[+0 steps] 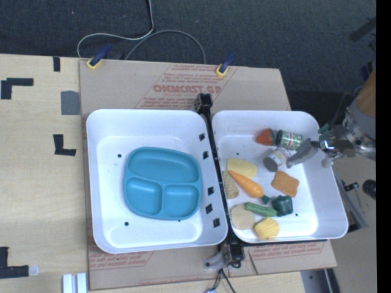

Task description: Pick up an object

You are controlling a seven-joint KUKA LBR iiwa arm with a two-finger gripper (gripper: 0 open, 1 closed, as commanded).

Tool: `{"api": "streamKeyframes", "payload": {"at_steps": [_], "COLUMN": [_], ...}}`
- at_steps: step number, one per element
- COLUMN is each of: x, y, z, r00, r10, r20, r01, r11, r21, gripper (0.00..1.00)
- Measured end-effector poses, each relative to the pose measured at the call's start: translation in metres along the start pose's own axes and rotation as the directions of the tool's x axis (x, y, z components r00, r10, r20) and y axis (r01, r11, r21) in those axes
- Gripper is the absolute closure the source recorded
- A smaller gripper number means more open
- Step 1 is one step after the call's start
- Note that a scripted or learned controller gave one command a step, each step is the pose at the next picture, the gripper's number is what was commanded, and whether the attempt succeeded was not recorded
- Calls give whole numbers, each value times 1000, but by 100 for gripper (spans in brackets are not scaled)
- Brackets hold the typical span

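The right bin holds several toy foods. There is a red piece beside a small green-labelled bottle and a grey lump. Lower down lie a yellow wedge, a carrot, a brown bread piece, a green and teal item, a corn cob and a beige piece. My gripper hangs over the bin's right side, just right of the bottle and grey lump and above the bread. I see nothing held in it.
The left bin contains a blue divided plate. A black divider runs between the bins. Both bins rest on a cardboard sheet held by clamps at its far edge. A cable loops behind it.
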State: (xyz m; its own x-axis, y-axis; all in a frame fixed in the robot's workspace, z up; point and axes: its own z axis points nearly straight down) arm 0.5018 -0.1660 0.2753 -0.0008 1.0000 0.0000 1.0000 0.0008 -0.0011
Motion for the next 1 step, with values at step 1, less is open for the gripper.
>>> {"api": "streamKeyframes", "payload": {"at_steps": [1], "x": [10], "y": [97], "z": [102], "r00": [1000], "r10": [-3], "r20": [0], "r01": [3], "r11": [1000], "r21": [4], "gripper": [0]}}
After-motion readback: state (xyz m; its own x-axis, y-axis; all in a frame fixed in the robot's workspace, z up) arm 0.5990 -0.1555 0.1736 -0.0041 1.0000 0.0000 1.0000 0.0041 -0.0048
